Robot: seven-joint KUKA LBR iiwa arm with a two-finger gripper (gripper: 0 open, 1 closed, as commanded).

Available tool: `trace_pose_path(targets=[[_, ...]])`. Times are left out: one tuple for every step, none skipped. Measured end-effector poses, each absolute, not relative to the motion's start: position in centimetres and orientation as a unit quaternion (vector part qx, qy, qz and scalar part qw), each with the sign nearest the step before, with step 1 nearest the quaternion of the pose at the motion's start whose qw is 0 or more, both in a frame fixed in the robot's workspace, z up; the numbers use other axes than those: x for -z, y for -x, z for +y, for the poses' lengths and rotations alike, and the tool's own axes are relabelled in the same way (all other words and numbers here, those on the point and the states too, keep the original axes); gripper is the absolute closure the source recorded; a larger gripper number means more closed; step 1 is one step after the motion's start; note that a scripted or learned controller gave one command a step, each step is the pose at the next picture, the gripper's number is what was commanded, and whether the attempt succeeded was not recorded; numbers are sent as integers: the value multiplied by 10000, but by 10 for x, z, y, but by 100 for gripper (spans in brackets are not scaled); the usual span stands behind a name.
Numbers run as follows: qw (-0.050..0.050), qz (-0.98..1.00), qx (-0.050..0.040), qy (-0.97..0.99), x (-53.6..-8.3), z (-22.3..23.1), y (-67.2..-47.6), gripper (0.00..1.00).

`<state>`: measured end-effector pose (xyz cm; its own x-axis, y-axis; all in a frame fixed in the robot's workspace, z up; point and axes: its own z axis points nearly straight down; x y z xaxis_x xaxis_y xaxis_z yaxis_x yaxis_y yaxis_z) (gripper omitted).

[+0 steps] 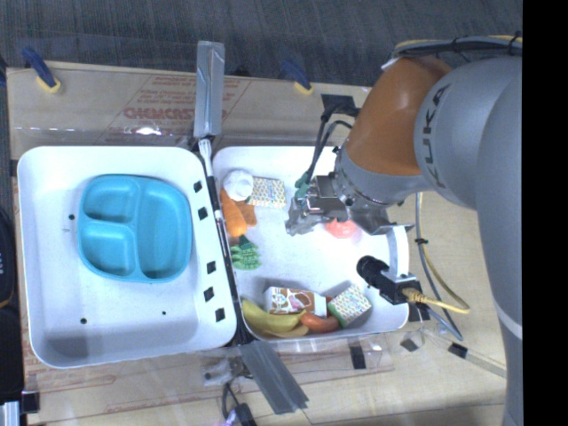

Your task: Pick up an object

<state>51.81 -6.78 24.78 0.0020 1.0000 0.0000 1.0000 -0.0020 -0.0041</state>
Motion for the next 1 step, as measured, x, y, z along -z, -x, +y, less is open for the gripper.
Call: trace_pose_path(targets=[[17, -7061, -19, 7082, -247, -68, -518, 0]])
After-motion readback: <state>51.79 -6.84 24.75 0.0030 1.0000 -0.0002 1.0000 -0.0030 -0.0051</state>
